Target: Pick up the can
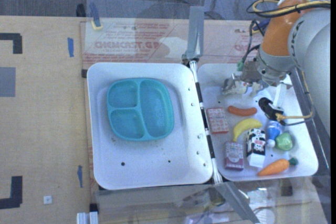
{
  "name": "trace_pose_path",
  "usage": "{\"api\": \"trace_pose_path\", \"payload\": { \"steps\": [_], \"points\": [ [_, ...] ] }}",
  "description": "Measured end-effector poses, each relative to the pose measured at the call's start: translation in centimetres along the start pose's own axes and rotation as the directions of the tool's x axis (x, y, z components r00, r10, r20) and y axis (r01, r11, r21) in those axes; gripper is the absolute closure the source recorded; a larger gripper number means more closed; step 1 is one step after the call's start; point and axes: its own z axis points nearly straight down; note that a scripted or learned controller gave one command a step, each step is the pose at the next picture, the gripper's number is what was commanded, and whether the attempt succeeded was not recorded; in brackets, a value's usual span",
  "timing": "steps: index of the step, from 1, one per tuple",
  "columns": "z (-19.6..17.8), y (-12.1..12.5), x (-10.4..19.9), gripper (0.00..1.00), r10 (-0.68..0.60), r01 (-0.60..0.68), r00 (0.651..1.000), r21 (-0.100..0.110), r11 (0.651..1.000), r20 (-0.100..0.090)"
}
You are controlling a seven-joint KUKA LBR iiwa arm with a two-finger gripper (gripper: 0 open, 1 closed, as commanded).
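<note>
Nearest the camera, a carrot (pixel 273 167) lies at the front edge of the right bin (pixel 212 93). Behind it stands a small blue object, judged to be the can (pixel 272 131). It is packed between a milk carton (pixel 256 143), a banana (pixel 247 126) and a green ball (pixel 284 141).

The gripper (pixel 234 85) hovers at the far end of the same bin, well apart from the can. Its opening cannot be determined, and nothing is seen in its grasp.

Risk: a descent into this crowded cluster may strike or seize a neighbour, or tip the can. A red packet (pixel 234 156) nearby could also be mistaken for the target.
</note>
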Motion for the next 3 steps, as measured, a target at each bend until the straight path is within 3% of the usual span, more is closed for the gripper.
{"api": "trace_pose_path", "payload": {
  "steps": [1,2,3],
  "points": [
    [-0.6,1.2,-5.5,0.0,0.287,-0.287,0.958,-0.042,0.957,-0.004],
    [-1.7,1.4,-5.4,1.0,0.284,-0.284,0.959,-0.048,0.958,-0.003],
    [-14.4,0.1,1.0,1.0,0.443,-0.442,0.897,-0.04,0.896,-0.008]
  ]
}}
